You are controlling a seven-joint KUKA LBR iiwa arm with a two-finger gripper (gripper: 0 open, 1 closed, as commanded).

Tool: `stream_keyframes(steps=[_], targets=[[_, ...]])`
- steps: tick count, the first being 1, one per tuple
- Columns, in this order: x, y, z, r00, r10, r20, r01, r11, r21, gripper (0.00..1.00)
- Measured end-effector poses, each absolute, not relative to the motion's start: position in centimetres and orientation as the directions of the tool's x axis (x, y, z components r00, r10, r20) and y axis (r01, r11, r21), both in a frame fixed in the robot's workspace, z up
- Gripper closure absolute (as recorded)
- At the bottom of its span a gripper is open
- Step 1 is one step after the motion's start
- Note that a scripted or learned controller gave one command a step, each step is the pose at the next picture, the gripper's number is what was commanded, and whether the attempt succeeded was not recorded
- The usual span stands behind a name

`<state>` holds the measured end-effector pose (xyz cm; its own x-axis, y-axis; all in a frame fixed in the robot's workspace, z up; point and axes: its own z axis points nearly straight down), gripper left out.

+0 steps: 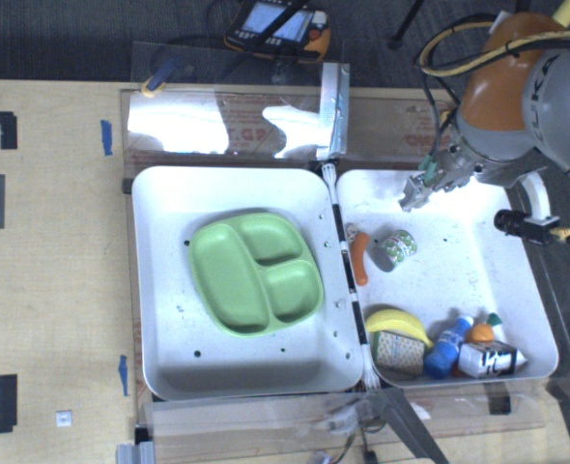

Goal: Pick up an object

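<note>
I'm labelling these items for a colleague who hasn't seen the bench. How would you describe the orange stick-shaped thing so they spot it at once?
Start at the right-hand bin of the two white ones. Look along its left wall, about halfway down, just left of a small round can. The carrot lies there lengthwise: the only long, thin, plain orange item, apart from the cluster with the banana at the bin's near edge.

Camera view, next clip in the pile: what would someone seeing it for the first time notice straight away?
The big green divided plate lying alone in the left bin stands out first. Next, the grey arm's gripper hangs over the far part of the right bin, with nothing visibly between its fingers. A cluster sits along that bin's near edge: a banana, a blue bottle and a white bottle, with an orange carrot-like piece by the divider.
</note>
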<state>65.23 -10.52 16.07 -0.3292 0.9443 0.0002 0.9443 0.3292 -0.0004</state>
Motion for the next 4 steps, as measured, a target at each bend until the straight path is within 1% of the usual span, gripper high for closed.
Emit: stream_keyframes(steps=[1,2,3,4], targets=[[61.5,-12.9,18.5,-0.761,0.649,-0.002,0.649,0.761,0.002,1.0],[58.1,-13.4,17.5,-0.838,0.545,-0.002,0.545,0.838,0.002,1.0],[63.9,-16.3,20.6,-0.846,0.533,-0.007,0.533,0.846,0.004,1.0],[64.5,-16.7,21.5,-0.75,0.662,-0.007,0.662,0.75,0.004,1.0]])
